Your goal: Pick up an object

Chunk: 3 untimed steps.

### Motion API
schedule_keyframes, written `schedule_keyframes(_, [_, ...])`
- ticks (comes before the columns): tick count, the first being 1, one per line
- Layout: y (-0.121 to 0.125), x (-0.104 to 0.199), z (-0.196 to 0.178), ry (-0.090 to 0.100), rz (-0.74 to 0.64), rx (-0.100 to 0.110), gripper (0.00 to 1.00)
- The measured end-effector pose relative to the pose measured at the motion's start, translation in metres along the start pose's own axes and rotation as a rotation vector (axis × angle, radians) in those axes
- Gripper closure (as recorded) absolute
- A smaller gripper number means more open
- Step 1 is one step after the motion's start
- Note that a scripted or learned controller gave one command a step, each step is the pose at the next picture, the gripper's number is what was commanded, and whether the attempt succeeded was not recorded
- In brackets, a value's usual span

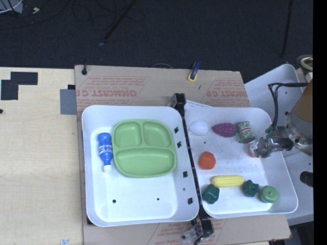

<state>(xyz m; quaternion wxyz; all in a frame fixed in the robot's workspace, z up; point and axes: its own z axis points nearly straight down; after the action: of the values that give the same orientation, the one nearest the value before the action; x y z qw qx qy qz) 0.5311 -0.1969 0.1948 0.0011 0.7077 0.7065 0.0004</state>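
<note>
My gripper [259, 148] hangs over the right edge of the right bin [286, 200], just right of a small green-and-white can [245, 131]. In that bin lie a white egg [199, 128], a purple grape bunch [224, 129], an orange fruit [207, 160], a yellow corn cob [228, 180], two dark green vegetables [210, 193] [250, 188] and a green apple [269, 193]. I see nothing between the gripper's fingers.
The left bin [133, 208] holds a green divided plate [143, 148] and a blue bottle [104, 151] lying beside it. A black divider [186, 157] runs between the bins. Cardboard [153, 88] lies under both bins.
</note>
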Motion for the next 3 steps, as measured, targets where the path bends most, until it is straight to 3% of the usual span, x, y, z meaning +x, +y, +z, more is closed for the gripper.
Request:
schedule_keyframes(1, [0.0,-0.001,-0.035,0.001,-0.002,0.001,1.0])
schedule_keyframes(3, [0.03,0.095,-0.041,0.004,-0.007,0.004,1.0])
